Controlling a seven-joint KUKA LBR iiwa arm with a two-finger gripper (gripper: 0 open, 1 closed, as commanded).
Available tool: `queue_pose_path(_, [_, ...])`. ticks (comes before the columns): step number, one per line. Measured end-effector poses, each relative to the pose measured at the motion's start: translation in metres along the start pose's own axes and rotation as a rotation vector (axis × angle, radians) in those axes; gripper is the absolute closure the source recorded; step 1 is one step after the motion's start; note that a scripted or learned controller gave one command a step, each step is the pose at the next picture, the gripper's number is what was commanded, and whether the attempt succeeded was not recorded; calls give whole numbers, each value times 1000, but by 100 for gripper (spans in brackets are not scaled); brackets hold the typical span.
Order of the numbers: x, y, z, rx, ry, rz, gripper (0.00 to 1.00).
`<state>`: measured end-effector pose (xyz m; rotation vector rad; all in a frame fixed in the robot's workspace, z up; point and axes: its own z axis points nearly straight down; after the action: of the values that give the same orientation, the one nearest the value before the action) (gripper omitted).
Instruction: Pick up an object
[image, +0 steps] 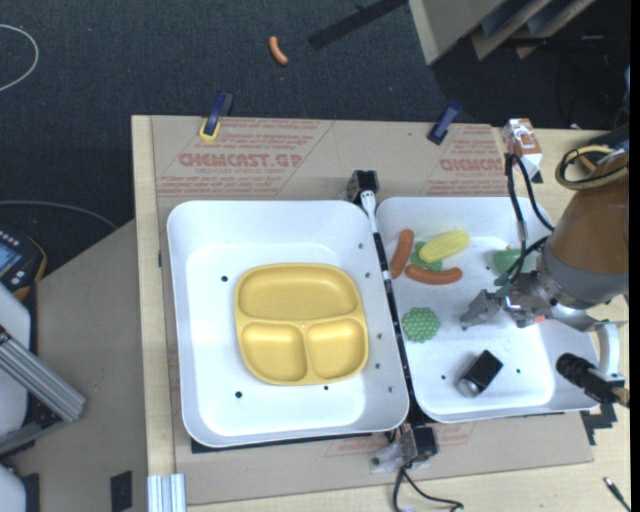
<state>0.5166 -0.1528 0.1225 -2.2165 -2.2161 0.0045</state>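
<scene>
I am seeing a yellow tray (299, 323) in a white bin (200, 300), yellow corn (445, 245), two red-orange sausages (401, 252), and a dotted green disc (420, 323).

Left bin (200, 300): the centre is occupied by a yellow divided tray (300, 322), with bare white floor left around it along all four walls. Right bin (440, 400): the far part is crowded by two sausages (401, 252), a corn cob (443, 246) and a green piece (505, 260) lying close together, while a green round item (420, 323) and a black block (480, 371) are set apart nearer the front, open floor being left between them. The right side of this bin is overhung by the arm (590, 250) and its gripper (490, 306), with cables (520, 200) trailing above the far right corner.
</scene>
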Motion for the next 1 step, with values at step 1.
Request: queue_pose_path(1, [1,-1,40,-2,-1,0,0])
